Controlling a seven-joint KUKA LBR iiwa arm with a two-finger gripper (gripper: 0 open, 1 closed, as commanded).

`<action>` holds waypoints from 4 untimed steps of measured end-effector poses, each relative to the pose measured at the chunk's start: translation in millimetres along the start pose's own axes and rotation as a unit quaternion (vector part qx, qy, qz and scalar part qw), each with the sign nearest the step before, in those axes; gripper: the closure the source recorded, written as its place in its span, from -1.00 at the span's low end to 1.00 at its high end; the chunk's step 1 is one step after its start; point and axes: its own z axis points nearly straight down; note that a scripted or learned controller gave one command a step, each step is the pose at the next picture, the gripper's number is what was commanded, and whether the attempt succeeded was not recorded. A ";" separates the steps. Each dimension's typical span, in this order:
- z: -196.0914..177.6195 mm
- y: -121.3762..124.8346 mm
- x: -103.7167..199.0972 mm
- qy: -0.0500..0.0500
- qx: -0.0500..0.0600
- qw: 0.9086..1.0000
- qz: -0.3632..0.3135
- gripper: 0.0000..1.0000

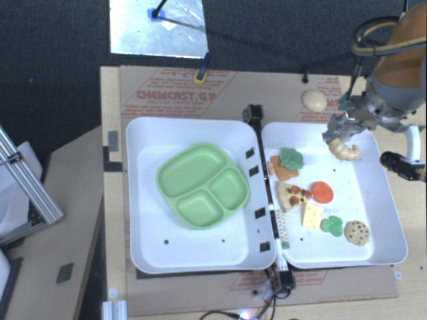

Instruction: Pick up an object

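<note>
The hand (pixel 339 133), grip unclear, sits over 1 croissant (pixel 345 151) in the right of 2 bins (pixel 383 205), with 7 other toy foods; 1 green tray (pixel 202 185) fills the left.

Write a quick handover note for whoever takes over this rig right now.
Gripper: low over the far part of the right bin, just above the croissant; no grasp can be confirmed.
Things: the right bin also holds a pizza slice, tomato, cheese, broccoli and cookie. The left bin holds the green divided plate. An egg sits outside on the bench.
Done: nothing lifted.
Left: grasp and lift one object.
</note>
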 end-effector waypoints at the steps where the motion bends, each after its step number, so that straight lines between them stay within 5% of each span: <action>1: -6.8 -22.8 48.1 0.000 0.000 1.000 0.000 1.00; 3: 13.9 -61.9 148.9 0.001 0.002 1.000 0.000 1.00; 4: 18.2 -73.4 149.5 -0.001 0.001 1.000 0.004 1.00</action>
